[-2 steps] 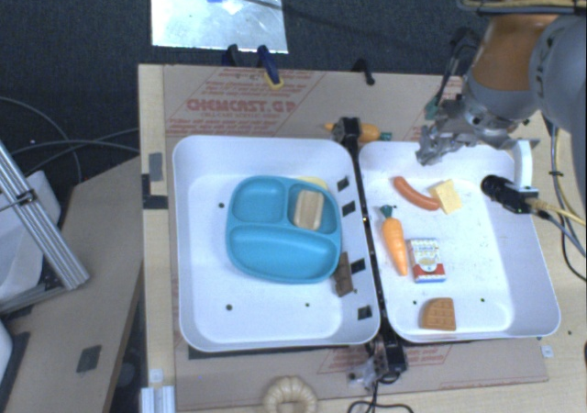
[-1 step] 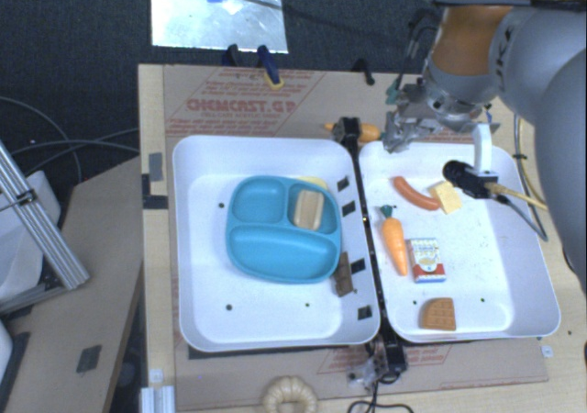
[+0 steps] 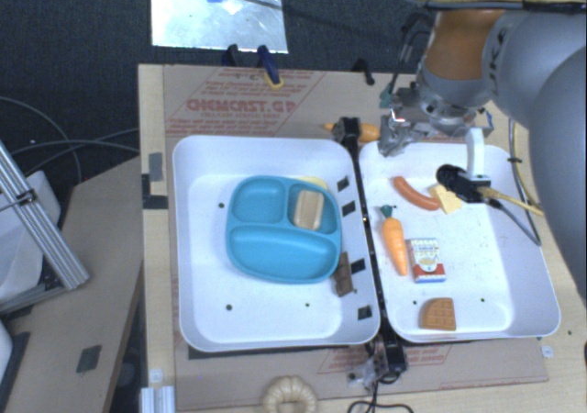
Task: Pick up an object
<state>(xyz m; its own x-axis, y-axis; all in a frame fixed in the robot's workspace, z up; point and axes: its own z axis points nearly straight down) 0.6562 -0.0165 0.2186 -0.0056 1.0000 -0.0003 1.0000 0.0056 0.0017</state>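
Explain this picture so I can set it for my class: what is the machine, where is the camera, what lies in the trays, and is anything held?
The grey and orange machine is a robot arm reaching in from the right. One fixed camera looks down on the bench at a slant. The arm ends in a gripper, which hangs over the far left corner of the right bin. I can see nothing held in it. That bin holds a sausage, a carrot, a small red and white box and a brown waffle-like piece. The left bin holds a blue divided plate with a tan bread-like slice in one compartment.
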